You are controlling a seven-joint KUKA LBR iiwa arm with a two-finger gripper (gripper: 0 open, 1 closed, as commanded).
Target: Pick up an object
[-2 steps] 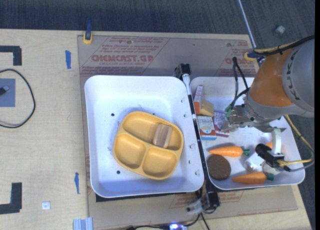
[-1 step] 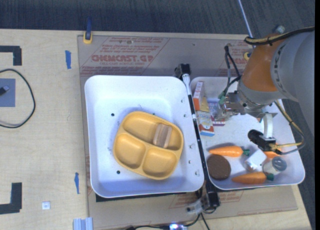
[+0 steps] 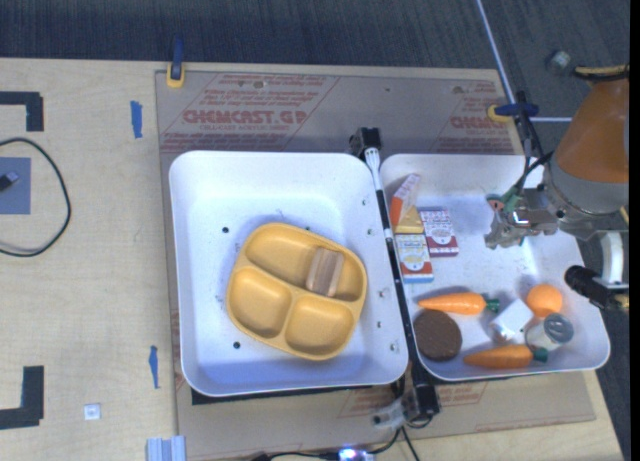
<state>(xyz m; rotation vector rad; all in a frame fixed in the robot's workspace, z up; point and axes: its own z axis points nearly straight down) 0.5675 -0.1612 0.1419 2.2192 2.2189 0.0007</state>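
Pincer (image 3: 508,221): above right bin (image 3: 470,174), state cannot be told.
Risk: crowded carrot (image 3: 452,302), orange (image 3: 544,299) invite a glancing miss.

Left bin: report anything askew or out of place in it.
The yellow divided plate sits rotated at a slant to the left bin's walls. A small tan block lies in one compartment. Nothing looks spilled or damaged.
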